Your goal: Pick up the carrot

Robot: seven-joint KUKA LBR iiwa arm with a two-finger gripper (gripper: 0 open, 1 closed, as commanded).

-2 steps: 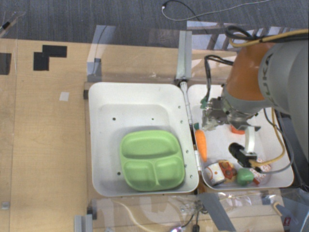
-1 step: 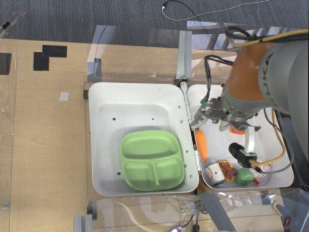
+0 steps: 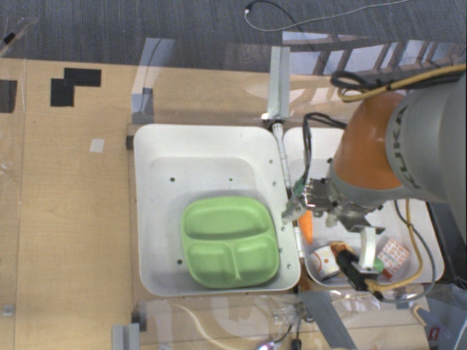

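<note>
Dark grey ribbed carpet (image 3: 146, 6) spans the frame from 10 to 2 o'clock. A thin black cable (image 3: 321, 19) loops across it toward 1 o'clock. Below lies the light wood table (image 3: 66, 217), filling 7 to 10 o'clock. Black square markers (image 3: 73, 86) sit on it at 10 o'clock, with a small grey tag (image 3: 97, 146) near 9. Glare streaks the surface near 12.
</note>
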